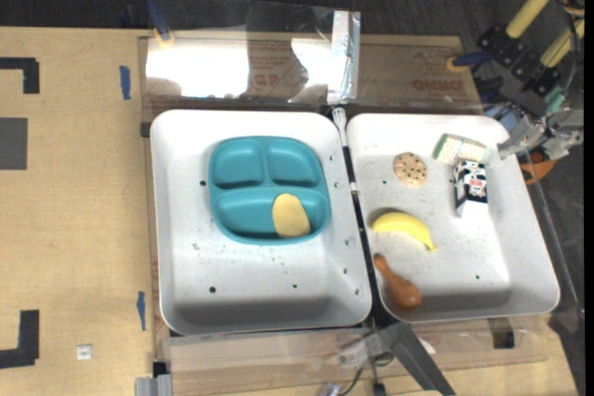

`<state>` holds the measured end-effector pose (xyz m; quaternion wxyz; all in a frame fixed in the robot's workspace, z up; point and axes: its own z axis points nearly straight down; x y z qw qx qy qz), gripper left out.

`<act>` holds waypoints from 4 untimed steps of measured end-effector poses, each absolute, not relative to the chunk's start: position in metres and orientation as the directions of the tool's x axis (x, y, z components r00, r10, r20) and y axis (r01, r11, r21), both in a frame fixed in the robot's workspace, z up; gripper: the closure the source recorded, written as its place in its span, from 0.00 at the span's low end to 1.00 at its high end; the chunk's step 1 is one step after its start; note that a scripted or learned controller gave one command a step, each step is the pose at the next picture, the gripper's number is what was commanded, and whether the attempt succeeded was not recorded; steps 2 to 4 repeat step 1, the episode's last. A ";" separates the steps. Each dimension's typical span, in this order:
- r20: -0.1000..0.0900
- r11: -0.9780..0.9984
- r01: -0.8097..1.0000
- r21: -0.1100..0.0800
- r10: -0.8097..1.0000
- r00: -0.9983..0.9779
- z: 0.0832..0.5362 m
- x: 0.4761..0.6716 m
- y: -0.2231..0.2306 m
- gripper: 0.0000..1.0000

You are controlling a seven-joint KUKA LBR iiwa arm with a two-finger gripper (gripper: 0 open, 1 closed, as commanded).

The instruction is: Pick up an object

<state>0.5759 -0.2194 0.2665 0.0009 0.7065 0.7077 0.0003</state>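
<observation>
Here, writing: none readable; the small carton (472,184) has black-and-white print, too small to tell.
Left bin (176,227): one teal divided plate (243,185), one yellow lump (290,215) in its front compartment.
Right bin (520,264): one banana (405,229), one cookie (409,168), one pale packet (458,147), one carton, one brown drumstick (396,284) at the front-left corner.
Gripper (534,136): at the right bin's far-right corner; cannot tell its state.

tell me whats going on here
A robot arm is set to pick an object from two white bins. Its gripper sits at the right bin's far right edge, holding nothing visible. That bin holds a banana, a cookie, a small carton and a brown piece. The left bin holds a teal tray with a yellow item.
</observation>
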 end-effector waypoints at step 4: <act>0.011 -0.007 1.000 -0.010 1.000 0.007 0.122 0.532 -0.217 0.00</act>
